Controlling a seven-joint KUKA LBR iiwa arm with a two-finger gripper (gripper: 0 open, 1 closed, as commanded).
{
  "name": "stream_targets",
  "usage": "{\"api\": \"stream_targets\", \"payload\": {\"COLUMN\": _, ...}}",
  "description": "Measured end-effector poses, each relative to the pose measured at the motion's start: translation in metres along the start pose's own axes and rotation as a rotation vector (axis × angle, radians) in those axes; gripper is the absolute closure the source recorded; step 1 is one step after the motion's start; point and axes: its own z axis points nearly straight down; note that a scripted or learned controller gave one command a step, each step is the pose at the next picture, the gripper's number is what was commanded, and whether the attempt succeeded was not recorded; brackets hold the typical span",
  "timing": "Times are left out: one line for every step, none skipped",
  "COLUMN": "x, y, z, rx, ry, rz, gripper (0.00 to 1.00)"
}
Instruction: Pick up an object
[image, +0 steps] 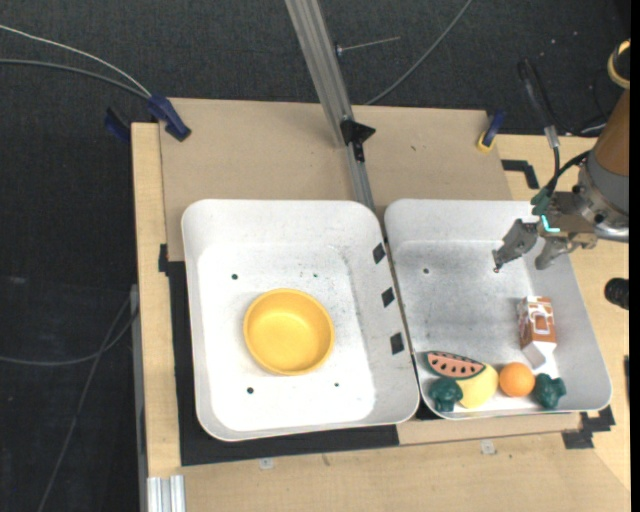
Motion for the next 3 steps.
{"api": "stream_targets", "payload": {"x": 0.0, "y": 0.001, "z": -0.003, "rx": -0.006, "ry": -0.001, "rz": 0.0, "gripper": 0.0}}
{"api": "stream_targets", "payload": {"x": 0.003, "y": -0.002, "z": 0.06, "rx": 0.002, "ry": 0.0, "rz": 0.001, "gripper": 0.0}}
{"api": "stream_targets", "payload": {"x": 0.006, "y": -0.003, "z": 0.103, "rx": 0.002, "ry": 0.002, "rz": 0.001, "gripper": 0.0}}
